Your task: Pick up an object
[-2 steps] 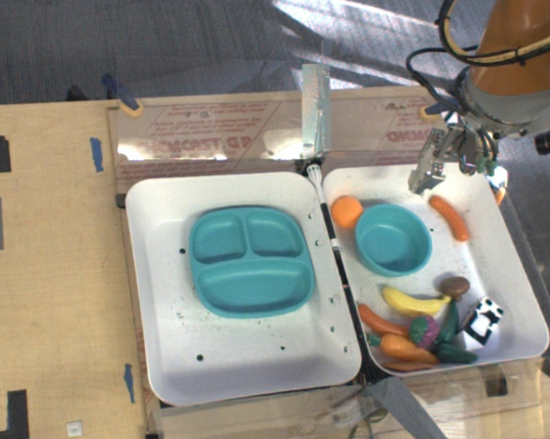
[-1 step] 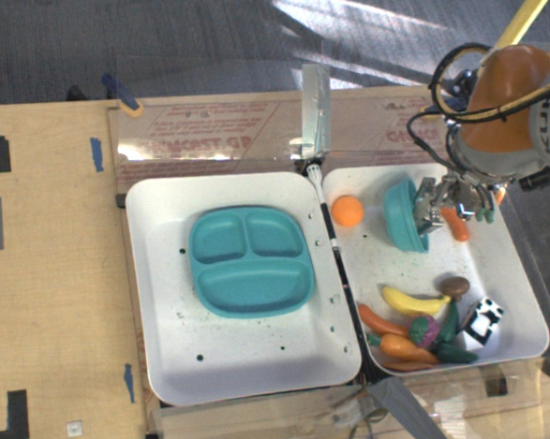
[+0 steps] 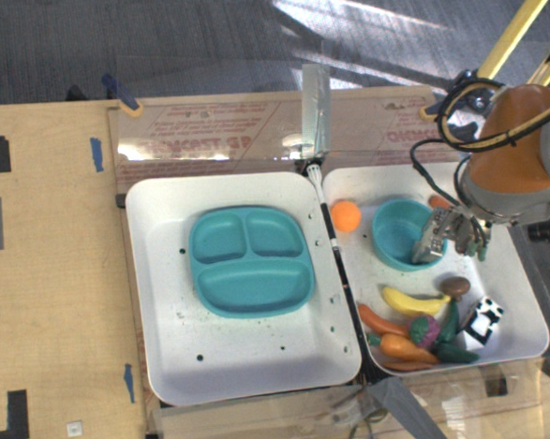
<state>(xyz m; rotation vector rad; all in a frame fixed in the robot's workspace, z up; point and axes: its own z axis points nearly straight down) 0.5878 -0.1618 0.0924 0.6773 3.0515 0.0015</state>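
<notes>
In the right bin (image 3: 529,285), my gripper (image 3: 448,237) hangs over the right rim of a teal bowl (image 3: 398,233). Its fingers are spread open with nothing between them; one fingertip (image 3: 431,243) dips just inside the bowl. An orange ball (image 3: 346,215) lies left of the bowl. In front of the bowl are a yellow banana (image 3: 414,300), a brown piece (image 3: 455,287), a black-and-white block (image 3: 485,319), an orange carrot (image 3: 406,348) and a purple-and-green toy (image 3: 443,329). A small orange item (image 3: 440,201) peeks out behind the gripper.
The left bin (image 3: 158,297) holds a teal divided plate (image 3: 252,260). A raised divider (image 3: 332,257) separates the two bins. The arm's orange band (image 3: 518,141) looms over the right bin's far corner, with black cables beside it.
</notes>
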